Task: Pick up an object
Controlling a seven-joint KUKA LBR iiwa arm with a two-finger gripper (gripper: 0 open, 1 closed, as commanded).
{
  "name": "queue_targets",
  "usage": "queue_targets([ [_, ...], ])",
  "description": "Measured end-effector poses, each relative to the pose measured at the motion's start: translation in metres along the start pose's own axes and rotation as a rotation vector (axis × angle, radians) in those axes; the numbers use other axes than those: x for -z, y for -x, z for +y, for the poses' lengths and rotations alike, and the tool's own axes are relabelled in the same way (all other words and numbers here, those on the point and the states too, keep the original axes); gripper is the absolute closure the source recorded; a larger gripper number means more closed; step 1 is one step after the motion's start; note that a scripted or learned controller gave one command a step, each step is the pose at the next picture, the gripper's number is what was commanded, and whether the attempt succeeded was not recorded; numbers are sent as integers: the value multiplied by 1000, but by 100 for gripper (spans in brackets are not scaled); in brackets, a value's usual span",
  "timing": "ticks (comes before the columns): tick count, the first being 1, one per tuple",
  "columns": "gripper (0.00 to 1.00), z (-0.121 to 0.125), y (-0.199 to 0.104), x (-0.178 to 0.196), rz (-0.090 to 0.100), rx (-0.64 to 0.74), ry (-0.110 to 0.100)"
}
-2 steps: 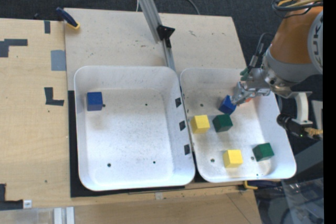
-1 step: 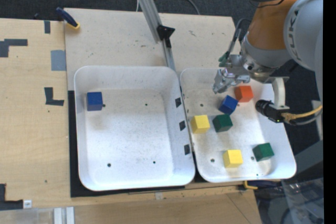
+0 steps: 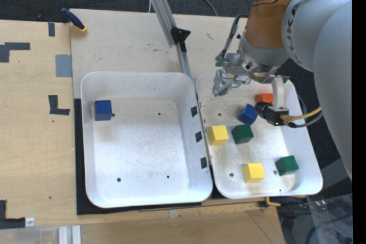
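My gripper (image 3: 221, 88) hangs over the far left part of the right bin (image 3: 309, 180), above bare floor, with nothing visible between its fingers. Below it in that bin lie a yellow cube (image 3: 218, 134), a dark green cube (image 3: 242, 134) and a blue cube (image 3: 248, 114). An orange block (image 3: 264, 99) sits partly behind the wrist hardware. Nearer the front edge are a second yellow cube (image 3: 253, 172) and a second green cube (image 3: 286, 165). A lone blue cube (image 3: 103, 110) rests in the left bin (image 3: 91, 180).
A slanted metal pole (image 3: 163, 6) crosses the bench behind the bins, ending at the divide between them. The grey arm with its orange band (image 3: 274, 14) fills the upper right. A cable (image 3: 297, 118) runs along the right bin's far right side.
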State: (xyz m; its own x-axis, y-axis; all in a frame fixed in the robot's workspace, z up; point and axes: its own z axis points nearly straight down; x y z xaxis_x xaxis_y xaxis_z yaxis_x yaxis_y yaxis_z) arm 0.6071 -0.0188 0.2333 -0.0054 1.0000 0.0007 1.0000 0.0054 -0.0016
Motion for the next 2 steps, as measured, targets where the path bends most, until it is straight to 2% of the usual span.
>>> queue_targets([
  [1,100,15,-44,-4,0,0,1],
  [2,100,40,-96,-11,0,0,2],
])
